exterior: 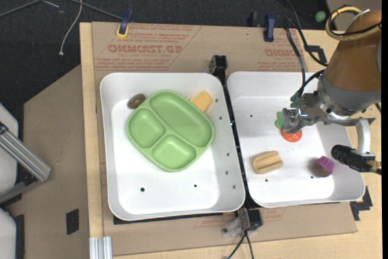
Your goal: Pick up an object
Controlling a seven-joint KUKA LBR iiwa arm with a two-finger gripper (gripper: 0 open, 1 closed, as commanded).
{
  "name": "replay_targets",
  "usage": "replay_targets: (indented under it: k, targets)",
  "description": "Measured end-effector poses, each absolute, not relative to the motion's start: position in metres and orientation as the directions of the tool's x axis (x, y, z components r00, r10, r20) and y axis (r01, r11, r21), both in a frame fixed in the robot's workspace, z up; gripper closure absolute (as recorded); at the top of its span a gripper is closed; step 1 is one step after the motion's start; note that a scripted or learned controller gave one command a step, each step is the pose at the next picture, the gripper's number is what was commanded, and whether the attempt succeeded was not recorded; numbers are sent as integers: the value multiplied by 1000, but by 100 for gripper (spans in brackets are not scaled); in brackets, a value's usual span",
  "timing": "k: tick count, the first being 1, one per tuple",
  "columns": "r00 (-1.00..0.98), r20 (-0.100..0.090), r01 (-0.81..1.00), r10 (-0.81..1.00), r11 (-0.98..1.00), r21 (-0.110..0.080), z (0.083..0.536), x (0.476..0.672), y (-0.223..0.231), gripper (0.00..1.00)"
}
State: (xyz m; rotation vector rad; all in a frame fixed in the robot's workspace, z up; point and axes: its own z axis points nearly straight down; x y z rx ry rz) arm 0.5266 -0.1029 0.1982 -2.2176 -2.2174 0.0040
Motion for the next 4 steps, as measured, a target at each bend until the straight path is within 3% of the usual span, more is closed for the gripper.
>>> replay_targets:
  k: [1, 3, 4]
  targets:
    - [0, 2, 1000, 1000, 0, -2, 200, 528, -103, 0]
    - [0, 3, 1000, 1000, 0, -6, 87, 525, -104, 0]
    - [1, 2, 1000, 1000, -1, -1, 100, 527, -105, 100]
